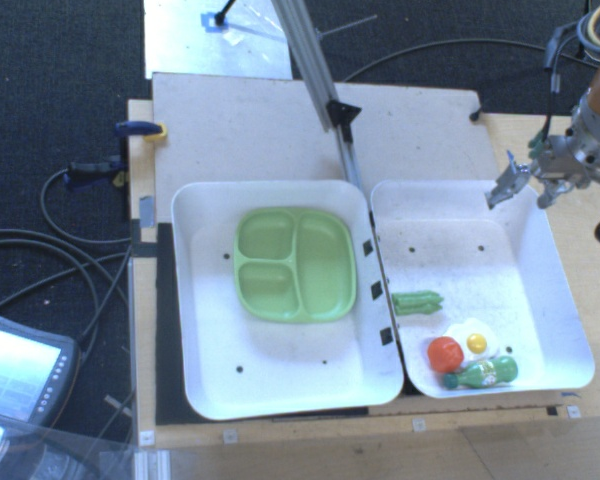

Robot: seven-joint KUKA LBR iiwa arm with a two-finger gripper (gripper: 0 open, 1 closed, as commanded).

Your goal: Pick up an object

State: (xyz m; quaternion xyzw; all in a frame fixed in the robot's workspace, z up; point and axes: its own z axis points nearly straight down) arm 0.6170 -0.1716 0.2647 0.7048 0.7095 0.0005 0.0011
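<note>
While the claw [525,186] hangs open and empty above the right bin's [540,248] far edge, the toys (tomato [444,354], egg [473,340], bottle [483,372]) crowd its near corner, awaiting a grab.

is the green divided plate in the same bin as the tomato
No, the green divided plate lies in the left bin; the tomato is in the right bin.

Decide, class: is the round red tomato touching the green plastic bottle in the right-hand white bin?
Touching. In the camera view, the round red tomato rests against the neck end of the green plastic bottle, no bin floor visible between them.
</note>
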